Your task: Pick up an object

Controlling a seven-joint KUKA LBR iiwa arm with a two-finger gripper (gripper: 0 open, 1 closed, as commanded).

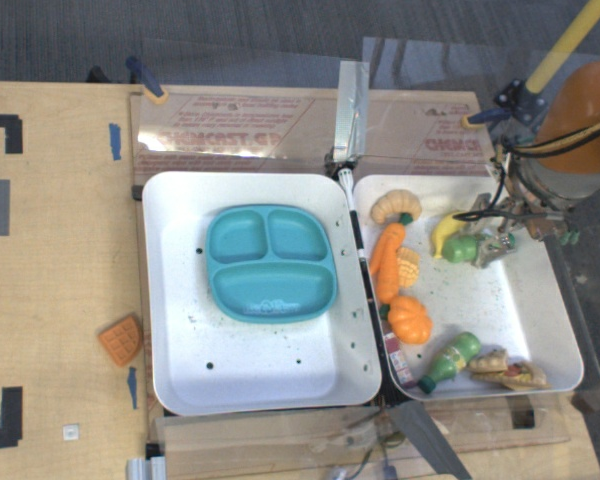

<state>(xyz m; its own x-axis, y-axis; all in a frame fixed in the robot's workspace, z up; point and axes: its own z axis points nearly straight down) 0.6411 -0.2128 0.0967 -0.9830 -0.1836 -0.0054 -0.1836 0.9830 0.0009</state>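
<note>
In the right bin (540, 313), the toy foods lie scattered, and the nearest to the tool (492, 240) is a small green piece (461, 251) with a yellow banana (445, 232) touching its upper left side. The tool sits low over the bin's upper right part, just beside the green piece, with dark cables around it; whether it is open or closed on anything cannot be told from this angle. Above it the grey arm shows its orange band (580, 118) at the right edge.

Along the bin's left wall lie a tan croissant-like piece (395, 206), an orange carrot (385, 261) with a yellow corn piece (408, 265) beside it, and a small orange pumpkin (410, 319) below. Near the front wall lie a green bottle-shaped toy (450, 360) and a flat brownish piece (502, 368).

The left bin (180, 358) holds a teal divided plate (271, 263), well apart from the tool. On the counter (50, 268) to the left of the bins lies a small orange waffle-like block (121, 339).
</note>
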